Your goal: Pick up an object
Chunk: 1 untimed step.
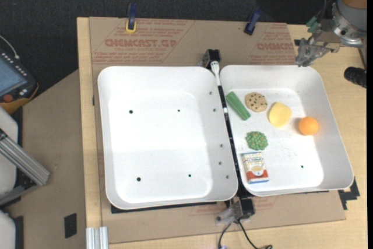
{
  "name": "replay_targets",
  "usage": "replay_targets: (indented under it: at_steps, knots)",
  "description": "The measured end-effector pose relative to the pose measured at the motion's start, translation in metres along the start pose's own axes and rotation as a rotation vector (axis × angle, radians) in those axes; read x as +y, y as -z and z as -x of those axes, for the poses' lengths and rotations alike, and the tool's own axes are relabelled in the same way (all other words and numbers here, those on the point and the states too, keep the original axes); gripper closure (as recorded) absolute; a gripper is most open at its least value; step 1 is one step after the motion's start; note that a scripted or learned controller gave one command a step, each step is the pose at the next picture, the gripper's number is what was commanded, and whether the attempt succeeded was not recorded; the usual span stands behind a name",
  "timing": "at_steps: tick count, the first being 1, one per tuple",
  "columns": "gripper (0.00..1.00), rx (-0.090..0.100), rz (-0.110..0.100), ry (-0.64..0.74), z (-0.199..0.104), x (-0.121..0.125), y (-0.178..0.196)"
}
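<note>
Right bin (326, 90) holding six candidate items, all nearer the camera than the gripper (304, 59) and well apart from it: orange ball (308, 126) roughly straight below, yellow lump (280, 114) and cookie (256, 102) below-left, green stick (238, 106) further left by the bin divider, green bumpy piece (256, 140) and small carton (254, 167) lowest. Gripper above bin's far right corner rim, holding nothing; finger spacing: cannot tell. Left bin (116, 84) far left of gripper.
</note>
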<state>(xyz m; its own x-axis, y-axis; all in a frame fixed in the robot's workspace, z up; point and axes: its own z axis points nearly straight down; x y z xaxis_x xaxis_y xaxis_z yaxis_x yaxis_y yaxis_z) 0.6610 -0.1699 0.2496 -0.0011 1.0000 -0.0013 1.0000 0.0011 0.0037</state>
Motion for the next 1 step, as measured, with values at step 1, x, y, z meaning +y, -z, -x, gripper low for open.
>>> replay_targets:
  at_steps: [1]
  knots:
    - [1.00,-0.003,0.002,-0.005,0.0572,-0.0216,0.0455]
